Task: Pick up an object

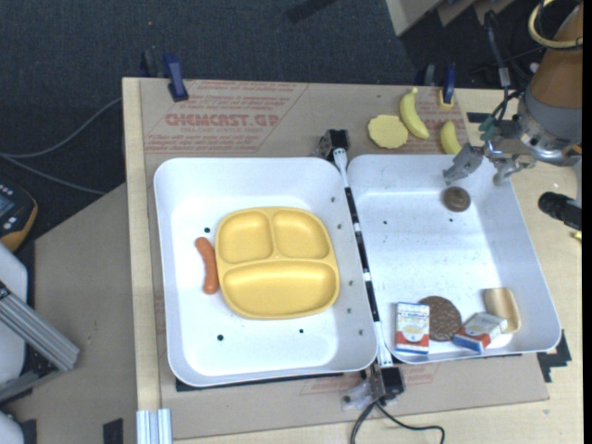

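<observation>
Both white bins look like smooth, slightly glossy plastic, and so does the yellow divided plate. The worktop is matt brown board with printed lettering. The claw looks like dull grey metal.

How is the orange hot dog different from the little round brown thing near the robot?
The hot dog is long, thin and orange; the brown thing is round and dark. The hot dog lies in the left bin beside the yellow plate; the brown thing lies in the right bin. Both are small.

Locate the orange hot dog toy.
The orange hot dog toy lies in the left white bin, right beside the left edge of the yellow divided plate.
</observation>
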Robot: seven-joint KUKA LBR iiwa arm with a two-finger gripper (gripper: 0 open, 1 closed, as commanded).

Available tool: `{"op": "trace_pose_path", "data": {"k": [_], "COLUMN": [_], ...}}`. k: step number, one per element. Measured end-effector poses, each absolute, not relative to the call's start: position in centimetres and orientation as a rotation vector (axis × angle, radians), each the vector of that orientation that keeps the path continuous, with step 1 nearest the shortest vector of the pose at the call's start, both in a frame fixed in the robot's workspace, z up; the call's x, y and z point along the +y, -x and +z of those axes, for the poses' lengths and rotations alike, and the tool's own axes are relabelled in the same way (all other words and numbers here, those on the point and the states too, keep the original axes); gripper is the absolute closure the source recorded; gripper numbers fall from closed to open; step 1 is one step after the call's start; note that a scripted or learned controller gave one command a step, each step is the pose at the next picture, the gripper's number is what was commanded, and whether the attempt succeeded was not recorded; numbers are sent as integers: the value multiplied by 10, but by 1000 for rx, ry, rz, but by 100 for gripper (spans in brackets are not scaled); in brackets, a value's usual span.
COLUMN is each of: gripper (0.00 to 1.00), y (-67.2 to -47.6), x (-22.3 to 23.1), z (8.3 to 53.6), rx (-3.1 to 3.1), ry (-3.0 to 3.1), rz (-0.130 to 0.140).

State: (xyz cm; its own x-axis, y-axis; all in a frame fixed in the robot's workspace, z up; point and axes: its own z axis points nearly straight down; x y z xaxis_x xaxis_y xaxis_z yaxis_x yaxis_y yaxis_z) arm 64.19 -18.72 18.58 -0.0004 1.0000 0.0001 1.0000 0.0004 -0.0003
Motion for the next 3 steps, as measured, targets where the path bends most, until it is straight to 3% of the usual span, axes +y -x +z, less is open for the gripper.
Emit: {"op": "trace_pose_path", "data": {"k": [1, 2, 3], "gripper": [0, 0, 100], "y": [-660, -666, -668], "x": [-217, -197, -199], "z": [122, 91, 106], "rx": [-2219, -2221, -2228], "ry": [2223, 2216, 2223], "rz": [3, 3, -1]}}
